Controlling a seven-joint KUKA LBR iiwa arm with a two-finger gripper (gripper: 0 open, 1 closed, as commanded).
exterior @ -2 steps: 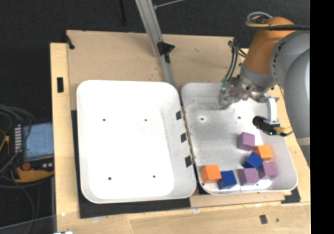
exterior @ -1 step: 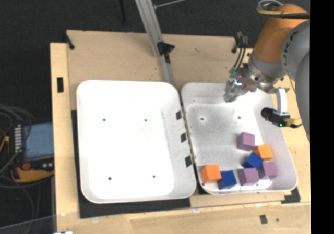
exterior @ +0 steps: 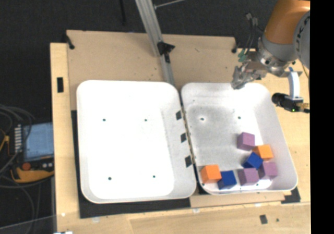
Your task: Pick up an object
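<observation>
fingers [exterior: 241, 79] over right bin's [exterior: 209, 139] far rim — blocks [exterior: 246, 140] untouched

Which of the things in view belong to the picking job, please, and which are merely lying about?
Job: gripper; right bin with its purple, orange and blue blocks.

Lying about: left bin; metal pole; handheld controller off the bench.

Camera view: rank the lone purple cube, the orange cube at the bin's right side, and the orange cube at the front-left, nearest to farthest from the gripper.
From the gripper, at the right bin's far edge:
1. Lone purple cube, mid-right of the bin, nearest.
2. Orange cube by the right wall, just past it.
3. Orange cube at the front-left, beside a blue cube, farthest.
</observation>
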